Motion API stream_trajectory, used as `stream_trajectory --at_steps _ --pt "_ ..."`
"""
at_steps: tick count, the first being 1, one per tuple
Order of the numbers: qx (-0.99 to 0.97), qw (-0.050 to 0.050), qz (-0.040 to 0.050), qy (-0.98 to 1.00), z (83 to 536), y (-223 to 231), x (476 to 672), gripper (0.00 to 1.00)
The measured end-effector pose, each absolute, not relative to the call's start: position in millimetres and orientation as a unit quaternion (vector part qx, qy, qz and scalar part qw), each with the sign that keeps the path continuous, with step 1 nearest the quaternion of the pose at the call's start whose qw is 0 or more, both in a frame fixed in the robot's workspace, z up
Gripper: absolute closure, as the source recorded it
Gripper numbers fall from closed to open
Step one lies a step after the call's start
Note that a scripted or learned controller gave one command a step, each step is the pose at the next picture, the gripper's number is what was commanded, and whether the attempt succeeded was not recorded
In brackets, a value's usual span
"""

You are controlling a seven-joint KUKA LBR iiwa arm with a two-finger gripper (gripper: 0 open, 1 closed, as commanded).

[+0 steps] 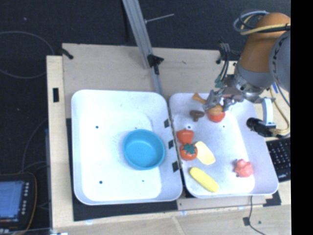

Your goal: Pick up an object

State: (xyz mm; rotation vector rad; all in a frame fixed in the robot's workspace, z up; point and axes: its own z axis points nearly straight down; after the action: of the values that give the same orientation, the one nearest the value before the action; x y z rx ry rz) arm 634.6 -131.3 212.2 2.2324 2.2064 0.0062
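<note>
arm [259, 48] enters from the right edge at the top, orange band above the grey wrist [249, 80], bent down and leftward, cables looped over the top, gripper [217, 102] at its low end pointing down-left, lower than the wrist.

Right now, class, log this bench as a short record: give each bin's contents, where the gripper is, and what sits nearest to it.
left bin: one blue bowl, upright
right bin: small brown piece, orange-red toy, red piece, tomato with green top, pale yellow piece, yellow banana-like piece, pink toy
gripper: over the far end of the right bin
nearest to gripper: the orange-red toy, directly at its tip; whether it is gripped cannot be told
</note>
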Motion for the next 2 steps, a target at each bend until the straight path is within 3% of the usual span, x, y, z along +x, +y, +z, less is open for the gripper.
stream_trajectory --at_steps 1,2 --pt "0.709 0.002 0.0022 0.706 254 -132 635.8 1.0" --pt "0.704 -0.002 0.0008 0.71 259 -75 635.7 1.0"
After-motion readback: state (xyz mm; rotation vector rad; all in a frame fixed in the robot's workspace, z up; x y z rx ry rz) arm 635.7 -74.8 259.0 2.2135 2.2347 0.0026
